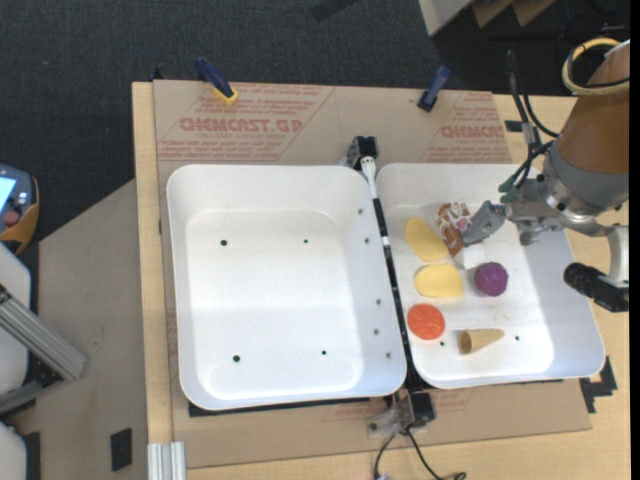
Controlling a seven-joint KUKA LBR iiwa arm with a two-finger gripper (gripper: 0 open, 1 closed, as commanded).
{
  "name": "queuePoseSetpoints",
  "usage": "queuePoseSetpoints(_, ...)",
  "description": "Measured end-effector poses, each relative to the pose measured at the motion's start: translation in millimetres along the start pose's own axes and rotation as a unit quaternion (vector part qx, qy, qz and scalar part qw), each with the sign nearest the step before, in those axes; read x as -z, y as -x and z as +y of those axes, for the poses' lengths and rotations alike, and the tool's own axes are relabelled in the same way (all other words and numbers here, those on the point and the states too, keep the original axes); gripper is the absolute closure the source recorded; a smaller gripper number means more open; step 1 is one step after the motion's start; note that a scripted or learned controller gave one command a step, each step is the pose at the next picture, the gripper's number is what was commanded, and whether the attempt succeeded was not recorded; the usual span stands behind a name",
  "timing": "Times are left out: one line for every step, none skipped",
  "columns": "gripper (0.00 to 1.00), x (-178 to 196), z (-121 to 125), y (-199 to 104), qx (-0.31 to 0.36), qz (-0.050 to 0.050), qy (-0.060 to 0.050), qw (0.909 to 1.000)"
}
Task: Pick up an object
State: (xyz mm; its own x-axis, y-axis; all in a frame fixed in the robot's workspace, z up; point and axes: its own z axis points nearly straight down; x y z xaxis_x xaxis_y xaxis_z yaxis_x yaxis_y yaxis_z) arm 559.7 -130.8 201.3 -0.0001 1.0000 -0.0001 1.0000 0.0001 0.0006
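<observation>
Overhead, end effector (470,230) beside wrapped snack (452,218), right bin (560,363)

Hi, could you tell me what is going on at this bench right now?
A grey and orange arm reaches in from the right over the right bin, its gripper low beside a brown-and-white wrapped item at the back of the pile. Also in that bin lie two yellow pieces, a purple ball, an orange-red ball and a small cone. Nothing is visibly lifted yet. The left bin sits alongside.
</observation>
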Motion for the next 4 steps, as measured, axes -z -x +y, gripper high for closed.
queuePoseSetpoints(0.00, -108.7, -0.2, -31.9, 0.001, 0.002, -0.005, 1.0000)
queuePoseSetpoints(0.00, -102.1, 1.7, -29.3, 0.000, 0.000, 0.000, 1.0000)
queuePoseSetpoints(0.00, -115.7, 87.0, -20.5, 0.004, -0.001, -0.005, 1.0000)
queuePoseSetpoints(1.00, -105.4, 84.6, -19.6, 0.001, -0.001, -0.003, 1.0000)
